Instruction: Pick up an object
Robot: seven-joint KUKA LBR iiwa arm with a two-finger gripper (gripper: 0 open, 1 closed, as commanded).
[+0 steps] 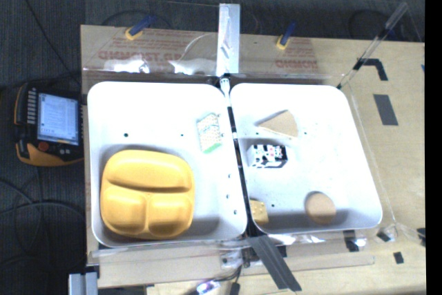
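Plainly, the large yellow moulded block (146, 192) seen in the left bin (124, 107) is judged light but bulky and smooth, so the small tan round piece (320, 205) in the right bin (345, 121) is better gripped across its sides.

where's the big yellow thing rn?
In the camera view, the big yellow object lies in the left bin, filling its near-left corner, below and left of the small green-and-white packet.
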